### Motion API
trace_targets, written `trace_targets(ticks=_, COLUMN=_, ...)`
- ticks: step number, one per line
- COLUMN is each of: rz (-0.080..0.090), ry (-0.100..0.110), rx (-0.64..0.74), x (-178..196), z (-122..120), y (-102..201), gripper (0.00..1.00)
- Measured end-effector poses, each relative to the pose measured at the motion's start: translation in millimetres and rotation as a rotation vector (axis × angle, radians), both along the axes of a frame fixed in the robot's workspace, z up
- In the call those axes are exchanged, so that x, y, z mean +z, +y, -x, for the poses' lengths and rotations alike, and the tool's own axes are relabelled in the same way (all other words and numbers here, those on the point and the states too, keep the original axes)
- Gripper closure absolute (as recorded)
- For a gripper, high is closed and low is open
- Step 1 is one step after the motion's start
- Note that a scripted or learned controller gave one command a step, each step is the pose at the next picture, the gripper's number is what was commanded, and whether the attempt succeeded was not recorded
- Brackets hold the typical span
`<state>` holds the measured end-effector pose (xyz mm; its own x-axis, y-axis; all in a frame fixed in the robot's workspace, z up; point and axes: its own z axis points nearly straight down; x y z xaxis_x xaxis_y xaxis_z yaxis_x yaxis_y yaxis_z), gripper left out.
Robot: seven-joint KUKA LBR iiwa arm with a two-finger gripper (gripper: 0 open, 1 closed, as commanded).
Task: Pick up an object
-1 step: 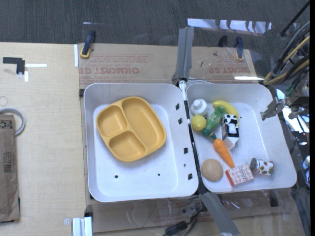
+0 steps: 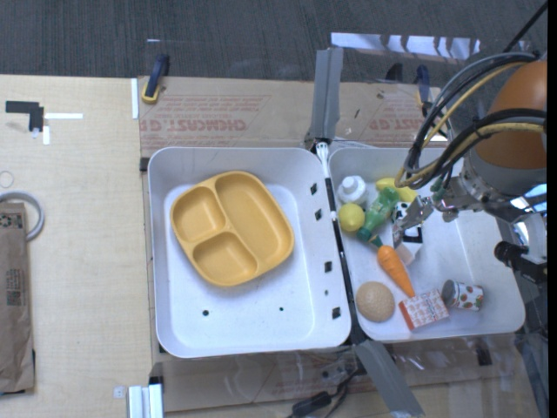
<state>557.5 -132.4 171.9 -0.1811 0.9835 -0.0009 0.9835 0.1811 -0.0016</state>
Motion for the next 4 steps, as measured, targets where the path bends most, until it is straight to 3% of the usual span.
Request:
trace_targets(ticks=1, rz=0.003, ry=-0.008, rx=0.046, x=-77.5, z=20.4, y=15.9, gripper=0.0)
trace_targets(ticks=2, rz=0.002, ry=-0.006, rx=0.044, x=-69.0, z=20.7, y=15.5, gripper=1.0)
trace_targets(ticks=3, rz=0.0, ry=0.0, rx=0.076, x=18.9, z=-8.6, y=81.7, gripper=1.0)
trace_targets(ticks=4, rz=0.001, ry=0.0, rx=0.076, x=19.0, z=-8.6, y=81.6, gripper=0.0)
